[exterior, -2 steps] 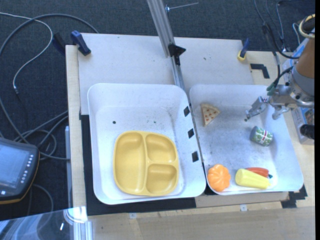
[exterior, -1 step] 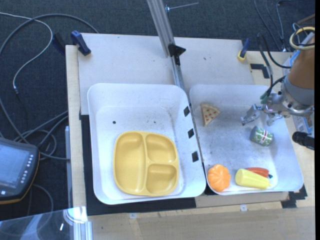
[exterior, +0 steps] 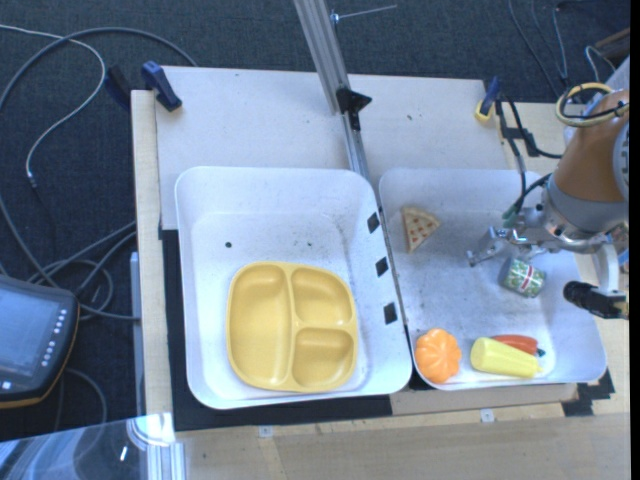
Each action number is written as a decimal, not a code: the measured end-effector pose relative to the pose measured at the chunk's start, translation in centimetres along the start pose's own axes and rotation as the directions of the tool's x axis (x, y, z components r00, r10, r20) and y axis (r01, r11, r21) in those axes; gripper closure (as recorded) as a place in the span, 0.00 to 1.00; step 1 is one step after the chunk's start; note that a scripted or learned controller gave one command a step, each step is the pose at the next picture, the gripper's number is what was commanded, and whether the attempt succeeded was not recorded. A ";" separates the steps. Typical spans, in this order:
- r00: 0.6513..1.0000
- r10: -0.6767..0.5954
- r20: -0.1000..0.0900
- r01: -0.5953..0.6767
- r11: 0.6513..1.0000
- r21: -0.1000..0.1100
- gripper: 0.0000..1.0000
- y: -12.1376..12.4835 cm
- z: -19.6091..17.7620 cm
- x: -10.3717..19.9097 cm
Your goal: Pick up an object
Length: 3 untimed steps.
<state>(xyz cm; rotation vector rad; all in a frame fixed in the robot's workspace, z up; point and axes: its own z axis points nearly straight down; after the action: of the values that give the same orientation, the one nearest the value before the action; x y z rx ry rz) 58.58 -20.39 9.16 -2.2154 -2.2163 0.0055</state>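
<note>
Currently the arm (exterior: 592, 173) enters from the right edge of the bench (exterior: 260, 118), and much of it is cut off by the frame; only the orange band and the grey wrist section are visible. The gripper (exterior: 510, 253) sits over the right bin (exterior: 450, 193), near that bin's right edge. Its metal parts are small and partly overlapped by the wrist, so whether the claw is apart, together or clamped on anything cannot be told. A small green-and-white can-like object (exterior: 523, 277) lies just beside and below the gripper; contact between them cannot be confirmed, and its label is too small to read. A wedge-shaped tan piece (exterior: 418, 227) lies near the right bin's left edge. Along the right bin's near edge rest an orange round object (exterior: 437, 355) at the near-left corner and a yellow object (exterior: 505, 359) beside it. A red item (exterior: 516, 343) is mostly hidden behind the yellow one. The left bin (exterior: 270, 193) holds a yellow divided tray (exterior: 293, 325) with three compartments, toward its near edge.
</note>
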 end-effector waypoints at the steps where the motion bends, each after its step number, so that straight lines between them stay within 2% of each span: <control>1: 1.000 0.000 0.002 0.000 1.000 -0.009 1.00 0.2 -1.5 0.0; 2: 1.000 -0.002 0.005 0.002 1.000 -0.015 1.00 1.0 -6.1 0.2; 3: 1.000 -0.002 0.005 0.002 1.000 -0.015 1.00 0.8 -11.2 1.1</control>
<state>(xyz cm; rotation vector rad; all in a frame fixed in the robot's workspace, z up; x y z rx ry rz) 59.45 -19.28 20.38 -2.2229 -2.2288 -0.0059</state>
